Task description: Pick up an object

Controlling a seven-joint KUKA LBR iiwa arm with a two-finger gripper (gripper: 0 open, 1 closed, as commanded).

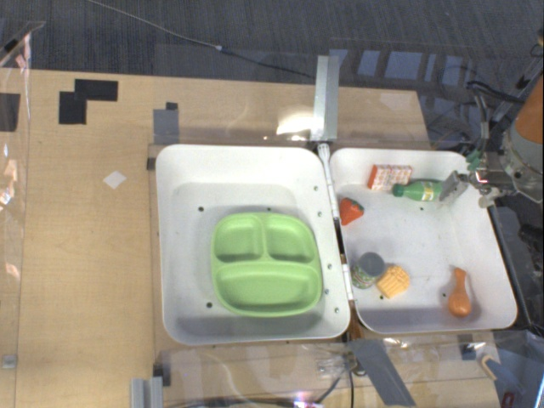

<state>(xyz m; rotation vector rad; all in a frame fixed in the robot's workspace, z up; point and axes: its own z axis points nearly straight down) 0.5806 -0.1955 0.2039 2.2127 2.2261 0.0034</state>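
The right bin (425, 236) holds several small objects. A green bottle (418, 191) lies on its side near the far wall, and a red and white box (389, 177) sits just behind it. A red pepper-like piece (350, 210) is by the left wall. A grey can (369, 268) and a yellow waffle-like piece (393, 281) sit together at the front. An orange gourd-shaped toy (459, 293) lies front right. My gripper (460, 185) hangs low at the bin's far right, just right of the bottle's end, and I see nothing held in it.
The left bin (183, 228) holds a green divided plate (267, 263). A metal divider post (326, 100) stands behind the seam between the bins. The arm's body and cables (518, 151) overhang the right bin's far right corner.
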